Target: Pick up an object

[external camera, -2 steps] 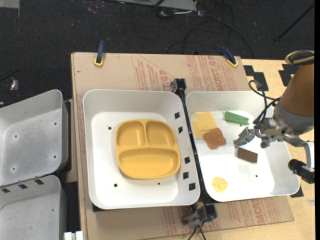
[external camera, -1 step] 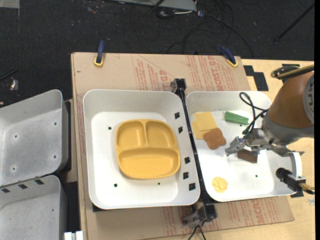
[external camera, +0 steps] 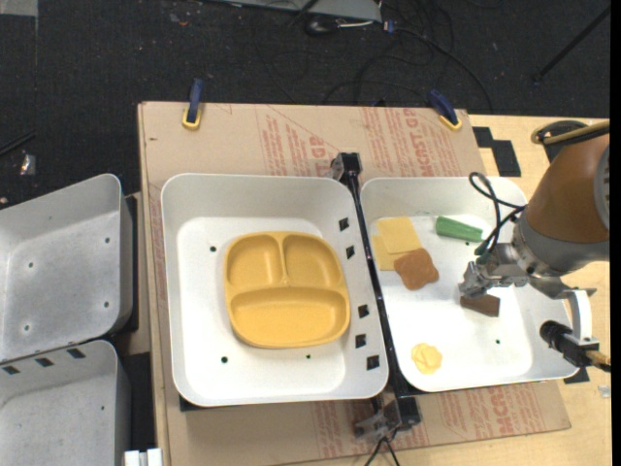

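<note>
Camera view: the arm [external camera: 572, 202] reaches in from the right over the right bin [external camera: 505, 357], and its claw [external camera: 482, 282] is low in that bin, right above a small dark brown block [external camera: 480, 305]. The block lies on the bin floor towards the right side, just under and touching the claw tips as far as can be judged; I cannot tell whether the claw is spread or pressed together, since the wrist hides the gap.

My reading is that the grasp step is in hand: the claw is down at the block but nothing is lifted. The next move calls for a firm close across the block's short side, then a straight rise, checking that the block comes up with it.

The block looks oblong, its long axis running roughly left to right with a slight downward tilt to the right; it lies flat.

Other things in the right bin stand apart from it: a yellow slab [external camera: 397, 238], a brown chunk [external camera: 416, 269] touching that slab, a green piece [external camera: 458, 228] and a yellow disc [external camera: 426, 357]. The left bin [external camera: 194, 357] holds a yellow tray [external camera: 287, 289]. Both bins sit on the surface [external camera: 252, 134].
</note>
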